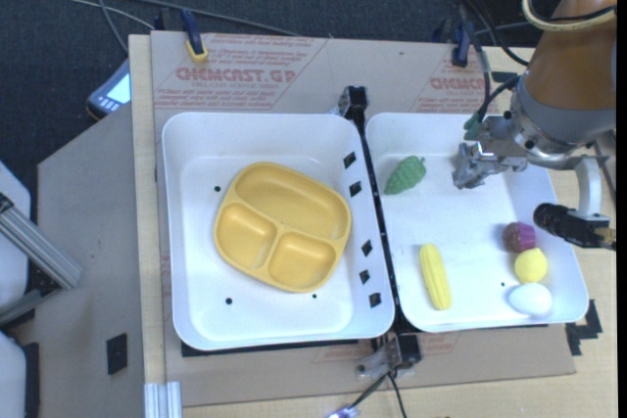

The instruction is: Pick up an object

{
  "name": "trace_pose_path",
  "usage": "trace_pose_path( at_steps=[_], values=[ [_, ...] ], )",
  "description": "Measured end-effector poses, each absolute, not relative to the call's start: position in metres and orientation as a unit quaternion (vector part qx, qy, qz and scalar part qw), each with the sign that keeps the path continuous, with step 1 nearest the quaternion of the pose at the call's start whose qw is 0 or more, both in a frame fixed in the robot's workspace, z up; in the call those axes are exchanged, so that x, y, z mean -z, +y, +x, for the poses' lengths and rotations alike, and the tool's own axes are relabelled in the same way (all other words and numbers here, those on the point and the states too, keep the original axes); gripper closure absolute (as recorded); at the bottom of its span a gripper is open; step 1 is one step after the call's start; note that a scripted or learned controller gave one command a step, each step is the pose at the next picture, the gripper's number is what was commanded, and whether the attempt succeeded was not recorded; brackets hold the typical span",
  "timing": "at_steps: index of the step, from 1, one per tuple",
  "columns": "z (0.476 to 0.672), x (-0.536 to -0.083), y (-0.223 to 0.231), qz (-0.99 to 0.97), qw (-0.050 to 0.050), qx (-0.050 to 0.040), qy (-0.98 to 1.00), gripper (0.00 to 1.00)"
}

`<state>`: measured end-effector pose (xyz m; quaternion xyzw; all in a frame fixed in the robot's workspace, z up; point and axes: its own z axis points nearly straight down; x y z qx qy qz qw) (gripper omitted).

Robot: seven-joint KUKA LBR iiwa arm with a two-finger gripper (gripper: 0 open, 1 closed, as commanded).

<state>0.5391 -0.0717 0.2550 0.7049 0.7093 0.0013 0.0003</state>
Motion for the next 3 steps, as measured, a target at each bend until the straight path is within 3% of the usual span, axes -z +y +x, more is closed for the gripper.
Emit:
trace_pose_path(
  at_steps=[1, 3],
  values=[
    [0.552, -0.238, -0.022, 0.705, -0.002, 0.0001, 0.709, 1.00],
    [0.584, -0.248, 0.079, 0.705, 0.000, -0.0016, 0.709, 1.00]
  ],
)
